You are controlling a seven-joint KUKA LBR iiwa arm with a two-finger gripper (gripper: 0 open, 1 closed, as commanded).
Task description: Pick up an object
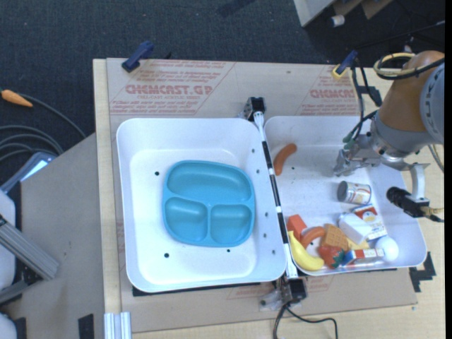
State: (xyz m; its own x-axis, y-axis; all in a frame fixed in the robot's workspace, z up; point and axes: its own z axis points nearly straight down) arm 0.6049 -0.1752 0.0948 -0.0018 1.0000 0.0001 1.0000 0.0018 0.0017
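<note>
Here we are over the bench, two shallow white bins side by side. The left white bin (134, 189) carries a blue plastic divided plate (209, 203), sitting about in its middle. The right white bin (311, 136) is where the action is. The grey arm with the orange band (406, 97) reaches in from the right edge, and its gripper (351, 162) sits low near the bin's far right part, over bare floor.

How that pincer stands, I cannot tell; the wrist hides the tips from this angle. Nothing is visibly between them.

Candidates? A small silver can lying on its side (354, 192) is just beside the gripper, toward the near edge. An orange sausage-shaped toy (284, 157) lies alone near the bin's far left corner. Along the near edge it's a crowd: a yellow banana (305, 254), a white carton with red print (361, 224), and a white egg-shaped piece (387, 247), packed together and touching.

The risks as I see them: close here and it likely grabs air. Go for the can and it may roll off. Dive into the pile and neighbours get shoved or wedged.
</note>
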